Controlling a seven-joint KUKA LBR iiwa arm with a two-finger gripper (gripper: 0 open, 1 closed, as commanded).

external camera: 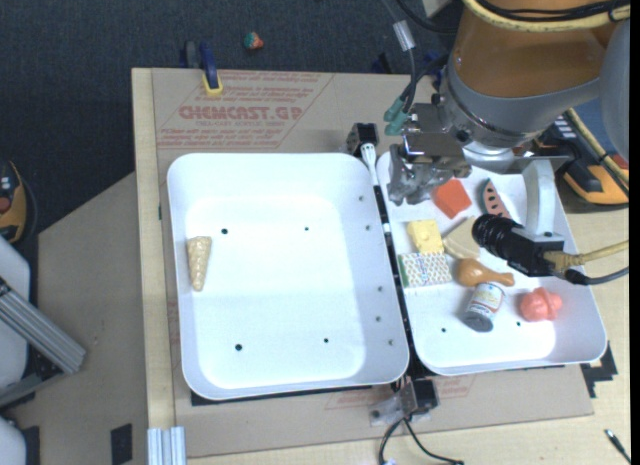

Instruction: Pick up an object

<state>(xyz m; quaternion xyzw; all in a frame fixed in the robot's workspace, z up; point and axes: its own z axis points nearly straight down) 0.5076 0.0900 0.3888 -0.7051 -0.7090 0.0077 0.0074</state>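
- The hand (408, 181) hangs over the far left corner of the right bin (520, 351), close to the wall between the two bins.
- You cannot tell how wide the hand is open. Nothing can be seen in its grip.
- The thing closest to it is the orange block (453, 197). It lies just to the right of the hand, and a little nearer.
- The orange block sits turned, with its corners pointing far and near, so its flat sides run on a slant.
- The yellow block (425, 236) is next closest. It lies on the near side of the hand, just past the orange block.
- The can (483, 305) and the pink lump (540, 304) are well apart from the hand, toward the near right of the same bin.
- The cone (199, 261) lies alone by the left wall of the left bin (270, 293), far from the hand.
- I think your best pick is the orange block: go a short way right and then down. You may need to turn the hand to meet its slanted sides.
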